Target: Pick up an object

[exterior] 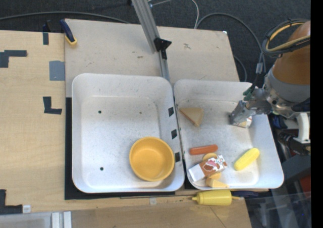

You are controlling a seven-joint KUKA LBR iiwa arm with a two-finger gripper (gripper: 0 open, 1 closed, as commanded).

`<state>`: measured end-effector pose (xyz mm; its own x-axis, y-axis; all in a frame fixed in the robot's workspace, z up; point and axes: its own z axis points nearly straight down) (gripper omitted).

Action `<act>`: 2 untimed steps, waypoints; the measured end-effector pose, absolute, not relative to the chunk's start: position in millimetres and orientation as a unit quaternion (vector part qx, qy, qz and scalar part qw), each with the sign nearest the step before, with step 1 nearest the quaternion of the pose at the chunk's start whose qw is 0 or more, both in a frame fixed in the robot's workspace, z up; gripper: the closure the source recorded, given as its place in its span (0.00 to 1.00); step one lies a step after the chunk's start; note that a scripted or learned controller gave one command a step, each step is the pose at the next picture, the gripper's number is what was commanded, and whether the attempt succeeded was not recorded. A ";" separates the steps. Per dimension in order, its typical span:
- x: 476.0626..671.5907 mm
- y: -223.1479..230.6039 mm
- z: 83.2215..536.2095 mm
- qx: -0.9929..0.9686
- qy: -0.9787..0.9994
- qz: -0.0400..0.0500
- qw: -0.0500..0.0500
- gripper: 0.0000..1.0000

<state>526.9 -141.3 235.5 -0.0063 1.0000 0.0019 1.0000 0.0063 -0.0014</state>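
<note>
Gripper (241, 117) hangs low over the right bin's (267, 169) far right side, finger state impossible to tell, while hot dog (203, 149), yellow corn (247, 159), cheese wedge (192, 116) and wrapped snack (212, 164) lie loose below, any one pickable.

Even overhead light, faint shadows, perhaps slightly soft

A light wooden bench (30, 136) is seen carrying two shallow white bins. The left bin (81, 121) is set on a dark mat, touching the right bin (270, 171) along one side. Beside the left bin, dark tape marks (50, 105) are stuck to the wood. A yellow mustard bottle (214, 198) is laid just below the right bin's near rim.
</note>
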 end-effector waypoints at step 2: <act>577.0 -38.5 214.6 -0.705 -0.710 0.000 0.001 1.00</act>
<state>577.0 -38.5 214.6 -0.0069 1.0000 0.0011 1.0000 0.0069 -0.0016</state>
